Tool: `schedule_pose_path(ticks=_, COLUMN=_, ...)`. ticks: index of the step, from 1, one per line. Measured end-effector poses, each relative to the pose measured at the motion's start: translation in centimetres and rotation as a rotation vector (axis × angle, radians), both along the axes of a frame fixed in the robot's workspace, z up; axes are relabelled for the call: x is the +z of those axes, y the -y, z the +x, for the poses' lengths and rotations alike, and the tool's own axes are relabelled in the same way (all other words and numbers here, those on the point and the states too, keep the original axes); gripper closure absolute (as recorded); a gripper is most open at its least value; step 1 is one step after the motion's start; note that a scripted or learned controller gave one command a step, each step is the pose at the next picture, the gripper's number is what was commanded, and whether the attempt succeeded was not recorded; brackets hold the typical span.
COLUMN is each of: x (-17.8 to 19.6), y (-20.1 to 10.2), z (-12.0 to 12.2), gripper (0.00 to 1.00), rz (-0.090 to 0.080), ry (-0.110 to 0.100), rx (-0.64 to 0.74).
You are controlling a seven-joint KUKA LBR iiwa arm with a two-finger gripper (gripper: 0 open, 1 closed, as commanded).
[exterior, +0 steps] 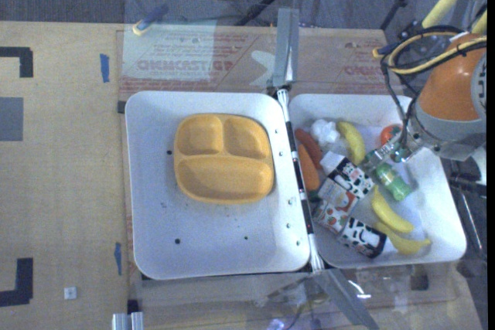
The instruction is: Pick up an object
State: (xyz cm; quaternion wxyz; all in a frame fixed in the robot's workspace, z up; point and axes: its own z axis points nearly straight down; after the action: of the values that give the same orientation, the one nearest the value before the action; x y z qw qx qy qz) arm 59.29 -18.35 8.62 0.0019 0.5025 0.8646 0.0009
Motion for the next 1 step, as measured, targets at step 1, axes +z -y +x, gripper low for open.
schedule_pose_path(ticks=1, x=0.87, y=-0.08, z=0.04, gripper=1.00, rz=-0.001, ry=0.001, rx=0.002)
